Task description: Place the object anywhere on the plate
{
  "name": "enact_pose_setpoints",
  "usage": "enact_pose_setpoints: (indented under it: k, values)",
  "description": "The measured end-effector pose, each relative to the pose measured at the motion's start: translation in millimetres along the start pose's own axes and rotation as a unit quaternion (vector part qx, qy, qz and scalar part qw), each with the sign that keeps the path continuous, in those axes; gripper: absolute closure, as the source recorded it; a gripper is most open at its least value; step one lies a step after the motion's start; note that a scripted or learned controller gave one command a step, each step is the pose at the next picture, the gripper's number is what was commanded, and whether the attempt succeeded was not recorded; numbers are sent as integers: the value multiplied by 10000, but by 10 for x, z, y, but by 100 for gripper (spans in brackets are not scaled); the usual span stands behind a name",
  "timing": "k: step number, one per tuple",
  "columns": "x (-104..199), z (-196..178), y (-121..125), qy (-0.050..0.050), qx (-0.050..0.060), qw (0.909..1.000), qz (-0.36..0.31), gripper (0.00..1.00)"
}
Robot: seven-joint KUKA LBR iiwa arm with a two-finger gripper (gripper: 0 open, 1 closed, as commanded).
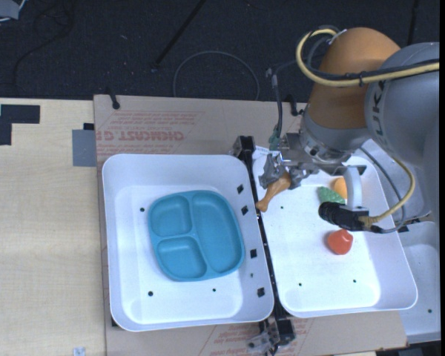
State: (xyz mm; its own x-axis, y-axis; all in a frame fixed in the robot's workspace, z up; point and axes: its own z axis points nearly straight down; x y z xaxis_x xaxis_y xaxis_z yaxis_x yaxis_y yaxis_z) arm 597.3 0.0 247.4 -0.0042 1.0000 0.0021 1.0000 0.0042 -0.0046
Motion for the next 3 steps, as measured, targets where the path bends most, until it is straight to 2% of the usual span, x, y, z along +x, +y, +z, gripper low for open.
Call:
enact_pose_setpoints:
  k: [1, 2, 3]
  values:
    - [542, -32, 64, -5, -10, 10000, 1, 100]
    - [1056, 179, 131, -11, -3, 10000, 6, 100]
    - [1534, 101, 235, -10, -16, 10000, 2, 100]
